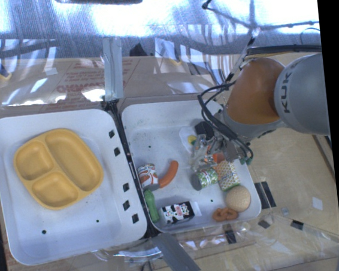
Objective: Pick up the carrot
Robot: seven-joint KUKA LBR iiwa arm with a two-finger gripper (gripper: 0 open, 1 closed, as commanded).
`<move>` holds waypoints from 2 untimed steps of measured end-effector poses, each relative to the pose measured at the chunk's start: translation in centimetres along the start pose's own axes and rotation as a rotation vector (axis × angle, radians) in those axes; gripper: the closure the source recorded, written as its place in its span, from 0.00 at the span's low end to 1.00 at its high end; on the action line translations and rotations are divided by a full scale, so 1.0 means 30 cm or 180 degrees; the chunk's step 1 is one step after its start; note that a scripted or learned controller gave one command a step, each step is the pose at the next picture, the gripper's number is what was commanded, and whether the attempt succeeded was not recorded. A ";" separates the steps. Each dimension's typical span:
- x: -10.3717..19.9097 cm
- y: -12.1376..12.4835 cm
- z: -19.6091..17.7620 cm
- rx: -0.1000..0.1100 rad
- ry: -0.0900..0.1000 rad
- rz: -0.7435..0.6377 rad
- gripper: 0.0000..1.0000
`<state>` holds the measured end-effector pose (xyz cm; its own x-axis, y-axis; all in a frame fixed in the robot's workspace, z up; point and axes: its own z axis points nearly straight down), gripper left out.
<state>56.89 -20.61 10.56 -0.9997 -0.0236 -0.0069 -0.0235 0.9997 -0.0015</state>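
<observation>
An orange-red, slightly curved stick (168,172), the most carrot-like thing here, lies on the floor of the right bin (156,121), left of centre and free of the gripper. My gripper (211,151) hangs low over a cluster of items at the bin's right side, about a hand's width to the right of that stick. A small orange patch (218,156) shows just under the gripper; I cannot tell what it is. Cables and the grey wrist with its orange band (253,96) hide the gripper's tips.
Around the gripper lie a green can (207,178), a patterned packet (227,175), a bun (238,198), a pretzel (224,214) and a yellow piece (191,140). A red-white can (147,176), a green stick (151,204) and a black-white carton (178,211) flank the orange-red stick. The left bin holds a yellow divided plate (57,168).
</observation>
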 end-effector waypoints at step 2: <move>0.086 0.386 -0.530 -0.0012 0.0022 -0.0714 1.00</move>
<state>53.92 -9.07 26.41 -0.9695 -0.2453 0.0001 -0.2453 0.9695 0.0015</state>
